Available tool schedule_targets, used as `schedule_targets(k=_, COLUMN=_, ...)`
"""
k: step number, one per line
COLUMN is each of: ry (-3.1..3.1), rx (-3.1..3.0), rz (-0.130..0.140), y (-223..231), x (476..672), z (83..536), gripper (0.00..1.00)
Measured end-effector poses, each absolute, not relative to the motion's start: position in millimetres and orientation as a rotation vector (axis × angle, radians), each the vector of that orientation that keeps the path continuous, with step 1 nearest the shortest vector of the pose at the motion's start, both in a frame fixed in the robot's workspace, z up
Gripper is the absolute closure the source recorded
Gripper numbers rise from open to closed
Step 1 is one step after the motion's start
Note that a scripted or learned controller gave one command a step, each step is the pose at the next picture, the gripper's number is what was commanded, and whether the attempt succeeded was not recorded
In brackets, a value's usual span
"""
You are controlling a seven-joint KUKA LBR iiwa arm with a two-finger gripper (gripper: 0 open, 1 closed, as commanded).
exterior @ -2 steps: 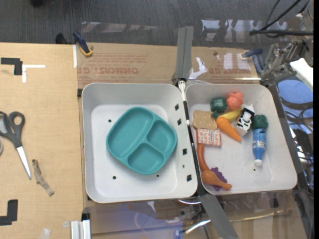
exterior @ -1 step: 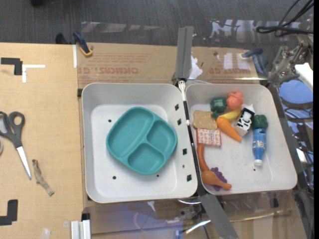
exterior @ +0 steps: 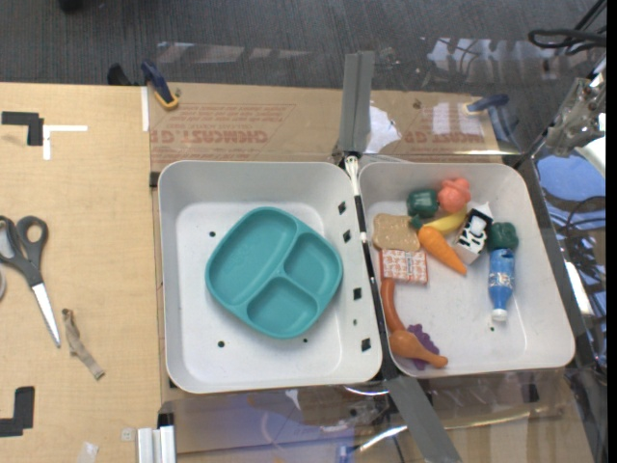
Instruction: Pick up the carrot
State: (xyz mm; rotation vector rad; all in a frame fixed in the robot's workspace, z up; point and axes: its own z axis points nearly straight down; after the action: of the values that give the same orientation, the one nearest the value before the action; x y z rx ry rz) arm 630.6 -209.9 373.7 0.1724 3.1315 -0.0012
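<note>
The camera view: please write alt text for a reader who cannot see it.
A carrot lies among toy foods in the right bin, touching a banana. The left bin holds a teal divided plate. Scissors lie on the bench.

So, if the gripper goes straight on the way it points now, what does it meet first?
Probably the far right rim of the right bin, not the carrot, which lies further left. The gripper is blurred, so its line is uncertain.
</note>
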Motion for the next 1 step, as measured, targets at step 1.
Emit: schedule_targets(k=1, ry=3.126, rx=0.169, rz=-0.003, y=-209.5, x=632.3, z=383.7, gripper=1.00)
